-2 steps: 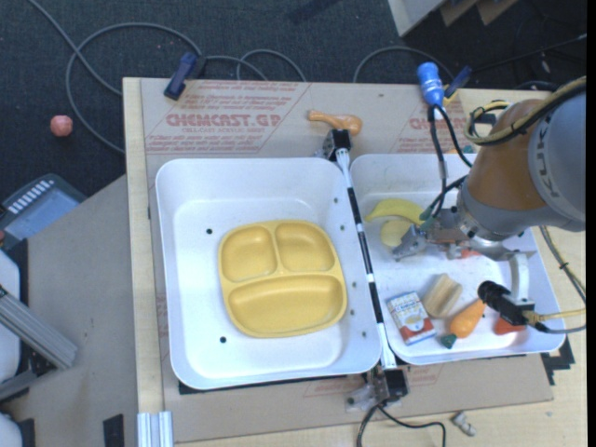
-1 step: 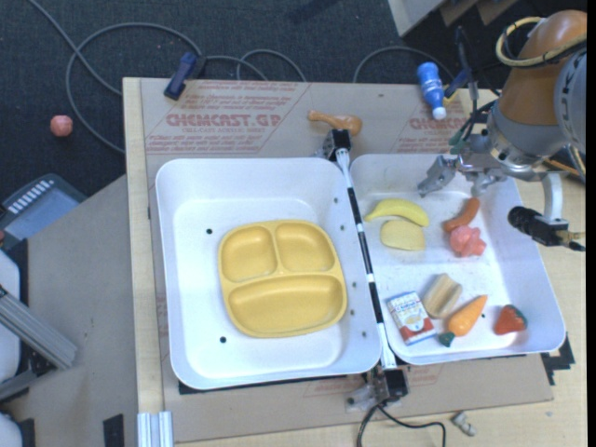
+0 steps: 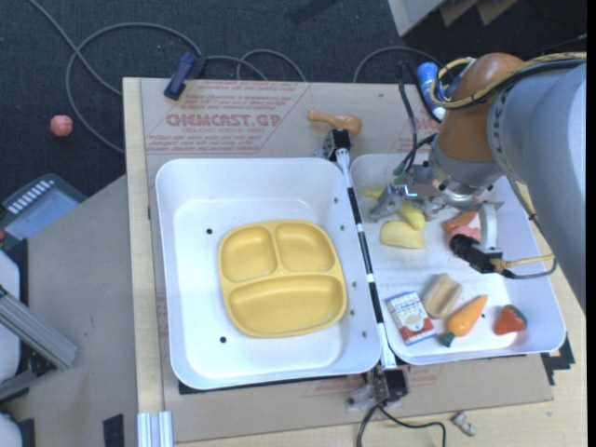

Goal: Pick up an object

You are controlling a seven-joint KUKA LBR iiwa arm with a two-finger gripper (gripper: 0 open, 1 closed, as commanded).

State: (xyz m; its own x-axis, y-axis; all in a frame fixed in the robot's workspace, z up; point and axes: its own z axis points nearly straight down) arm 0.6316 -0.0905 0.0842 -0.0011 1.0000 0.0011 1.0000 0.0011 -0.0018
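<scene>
Hovering tool [image 3: 402, 203] partly hiding yellow toy [image 3: 401, 235], fingers indistinct

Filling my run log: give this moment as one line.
arm: over right white bin | tool: above pale yellow toy food | yellow divided plate: left bin

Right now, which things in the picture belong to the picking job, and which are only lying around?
Part of the job:
- gripper
- right bin
- yellow toy food
- toy carrot
- toy strawberry
- toy bread roll
- small carton

Just lying about:
- yellow divided plate in the left bin
- blue clip
- small pink ball
</scene>
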